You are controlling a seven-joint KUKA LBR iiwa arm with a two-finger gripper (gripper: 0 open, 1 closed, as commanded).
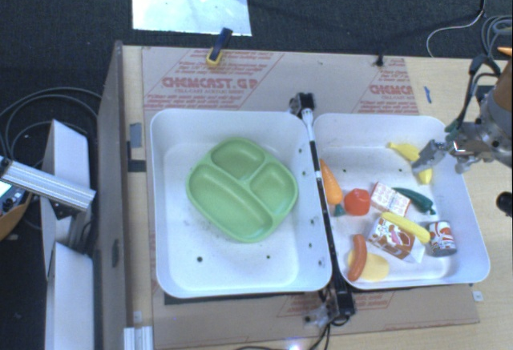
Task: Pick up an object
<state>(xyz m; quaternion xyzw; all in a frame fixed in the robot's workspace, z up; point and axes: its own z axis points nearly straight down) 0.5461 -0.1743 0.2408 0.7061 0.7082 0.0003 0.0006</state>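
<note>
The right bin [465,260] holds several toy foods. Among them are a yellow banana [403,150], a carrot [330,184], a red tomato [357,200], a red and white carton [389,198], a dark green vegetable [415,198], a small can [441,237] and a red sausage [357,255]. My gripper [428,158] reaches in from the right edge. It hangs over the far right part of this bin, just right of the banana and above a small yellow piece [425,176]. I see nothing held in it.
The left bin [172,260] carries a green divided plate [242,189]. A black divider rail [319,196] runs between the two bins. A printed snack box [390,241] and a yellow corn-like piece [405,226] lie near the can. Cables hang at the far right.
</note>
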